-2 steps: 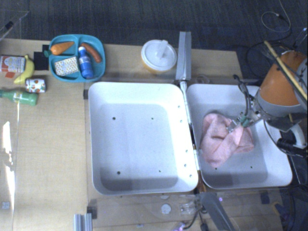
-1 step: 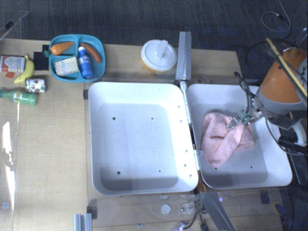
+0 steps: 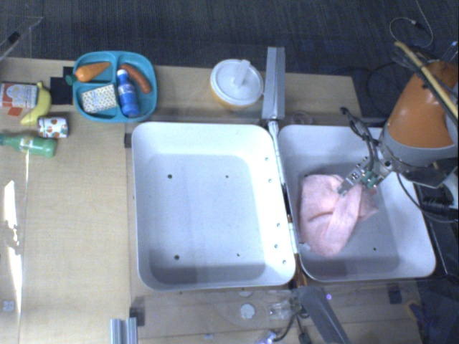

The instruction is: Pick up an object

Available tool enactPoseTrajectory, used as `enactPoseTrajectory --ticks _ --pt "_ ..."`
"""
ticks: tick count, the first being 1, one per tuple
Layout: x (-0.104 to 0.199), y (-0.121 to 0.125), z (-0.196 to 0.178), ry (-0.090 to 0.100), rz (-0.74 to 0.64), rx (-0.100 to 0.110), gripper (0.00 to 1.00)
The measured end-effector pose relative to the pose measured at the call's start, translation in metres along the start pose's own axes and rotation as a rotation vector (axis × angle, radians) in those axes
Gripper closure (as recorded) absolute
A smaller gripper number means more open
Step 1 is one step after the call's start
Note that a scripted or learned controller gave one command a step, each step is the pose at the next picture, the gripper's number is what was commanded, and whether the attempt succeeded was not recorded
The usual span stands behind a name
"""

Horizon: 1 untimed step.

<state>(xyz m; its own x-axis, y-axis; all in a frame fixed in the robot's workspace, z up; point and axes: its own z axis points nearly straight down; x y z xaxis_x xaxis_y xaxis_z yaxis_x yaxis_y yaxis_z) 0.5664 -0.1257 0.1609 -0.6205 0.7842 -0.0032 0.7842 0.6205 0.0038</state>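
I count two white bins: the left bin bare, the right bin holding one pink cloth. Behind them stand one blue tray of toy food and one lidded cup. The gripper sits at the cloth's upper right edge, fingers pinched on a fold of it.

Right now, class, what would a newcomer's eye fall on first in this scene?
The pink cloth crumpled in the right bin, with the pincer at its upper right edge. Next, the arm's orange band at the right. Then the blue divided tray of toy food at the bench's upper left, beside a yellow cup with a white lid.
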Motion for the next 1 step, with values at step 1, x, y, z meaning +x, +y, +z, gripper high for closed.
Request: enactPoseTrajectory --ticks 1 --pt "-0.0001 0.0023 -0.0102 -0.003 -0.001 -0.003 1.0"
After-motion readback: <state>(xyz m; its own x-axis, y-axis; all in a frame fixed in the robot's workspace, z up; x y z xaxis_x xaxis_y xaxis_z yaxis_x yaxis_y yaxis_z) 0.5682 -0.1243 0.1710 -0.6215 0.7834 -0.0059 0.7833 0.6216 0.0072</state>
